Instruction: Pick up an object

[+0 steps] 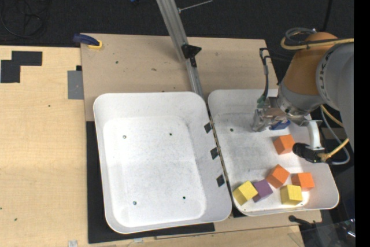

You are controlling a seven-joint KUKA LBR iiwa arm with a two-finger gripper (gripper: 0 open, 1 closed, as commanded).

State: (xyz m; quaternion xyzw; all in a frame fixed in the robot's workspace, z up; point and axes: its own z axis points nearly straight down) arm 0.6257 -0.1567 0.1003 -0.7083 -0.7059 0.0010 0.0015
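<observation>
The gripper (265, 122) is hanging low over the right bin (243, 102), in the upper part of it, and its two fingers are pointing down toward the floor of that bin. Whether they are open or closed cannot be made out; nothing is visibly sitting between them.

The blocks are all lying in the same bin, on the near side of the gripper. An orange block (283, 143) is sitting just beside it, toward the bin's near right. Farther down, close to the bin's near rim, a second orange block (278, 175), a third orange block (305, 181), a purple block (263, 188) and two yellow blocks (245, 191) (291, 194) are crowding together.

The main risk, as I judge it, is that the fingers are coming down on bare floor and closing on nothing. If the arm is heading for the cluster instead, the blocks are touching one another, so a finger may be landing on top of one, or shoving a neighbour aside, rather than sliding around it.
</observation>
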